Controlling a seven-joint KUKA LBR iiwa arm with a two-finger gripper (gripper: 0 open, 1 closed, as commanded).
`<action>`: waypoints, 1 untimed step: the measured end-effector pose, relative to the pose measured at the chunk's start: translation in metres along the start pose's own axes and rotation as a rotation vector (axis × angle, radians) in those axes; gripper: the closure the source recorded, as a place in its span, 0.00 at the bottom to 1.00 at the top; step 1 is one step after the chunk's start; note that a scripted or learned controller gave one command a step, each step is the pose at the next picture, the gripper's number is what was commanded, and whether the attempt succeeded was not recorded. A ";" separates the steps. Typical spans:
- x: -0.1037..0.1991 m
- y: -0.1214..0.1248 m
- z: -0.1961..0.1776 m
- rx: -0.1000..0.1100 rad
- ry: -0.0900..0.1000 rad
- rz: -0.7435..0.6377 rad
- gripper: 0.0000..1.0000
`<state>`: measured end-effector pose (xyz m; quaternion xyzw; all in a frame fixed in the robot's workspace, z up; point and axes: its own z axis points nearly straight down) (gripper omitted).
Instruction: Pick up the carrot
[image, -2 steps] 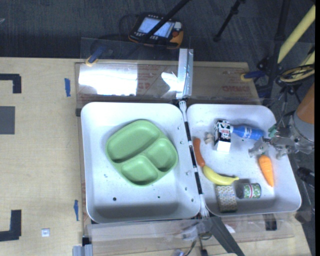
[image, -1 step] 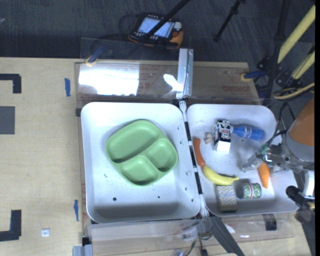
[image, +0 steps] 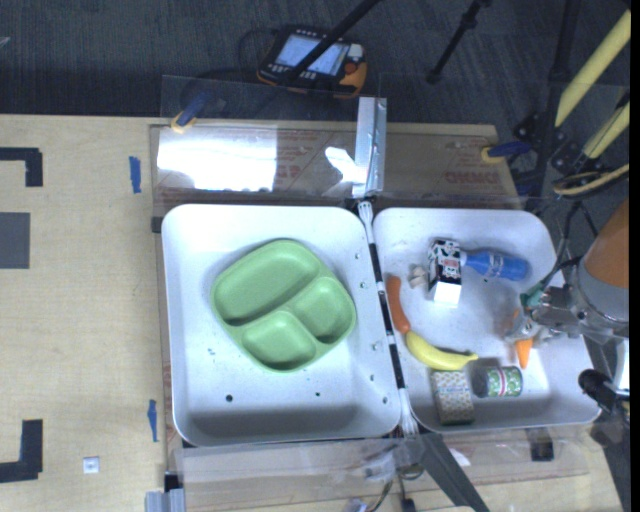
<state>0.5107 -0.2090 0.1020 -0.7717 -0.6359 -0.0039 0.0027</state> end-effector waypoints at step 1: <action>0.066 0.042 -0.116 0.000 -0.010 0.261 1.00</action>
